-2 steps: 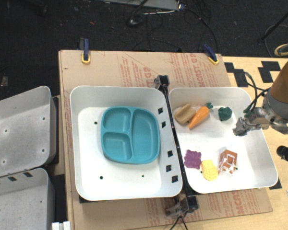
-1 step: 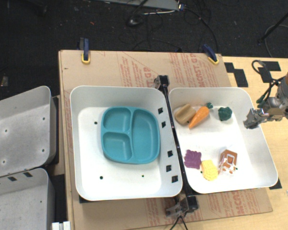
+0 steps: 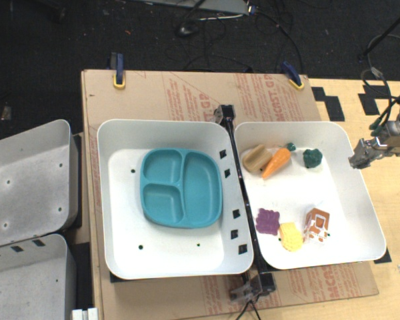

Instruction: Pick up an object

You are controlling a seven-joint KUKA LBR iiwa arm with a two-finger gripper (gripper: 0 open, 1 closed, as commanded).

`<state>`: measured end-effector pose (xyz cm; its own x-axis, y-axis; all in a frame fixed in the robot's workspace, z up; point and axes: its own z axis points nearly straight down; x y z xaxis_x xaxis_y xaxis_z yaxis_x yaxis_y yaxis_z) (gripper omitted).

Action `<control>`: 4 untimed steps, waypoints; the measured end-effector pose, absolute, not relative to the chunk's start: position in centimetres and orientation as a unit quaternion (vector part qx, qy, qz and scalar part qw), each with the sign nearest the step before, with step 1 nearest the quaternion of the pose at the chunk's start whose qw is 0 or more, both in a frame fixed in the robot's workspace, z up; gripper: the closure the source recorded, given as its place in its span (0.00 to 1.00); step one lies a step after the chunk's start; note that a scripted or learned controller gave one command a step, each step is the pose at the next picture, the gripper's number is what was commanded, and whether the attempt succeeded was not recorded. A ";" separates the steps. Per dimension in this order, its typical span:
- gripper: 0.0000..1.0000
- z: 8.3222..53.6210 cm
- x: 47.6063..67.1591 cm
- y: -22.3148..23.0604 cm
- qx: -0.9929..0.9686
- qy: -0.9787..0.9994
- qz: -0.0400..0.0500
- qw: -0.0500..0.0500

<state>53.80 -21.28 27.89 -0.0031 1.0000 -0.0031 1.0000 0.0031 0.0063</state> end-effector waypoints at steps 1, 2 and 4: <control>1.00 26.5 53.8 -16.7 0.705 0.709 0.000 -0.001; 1.00 25.0 54.7 -10.8 0.704 0.710 0.000 -0.001; 1.00 24.7 56.7 -0.9 0.704 0.710 0.001 0.000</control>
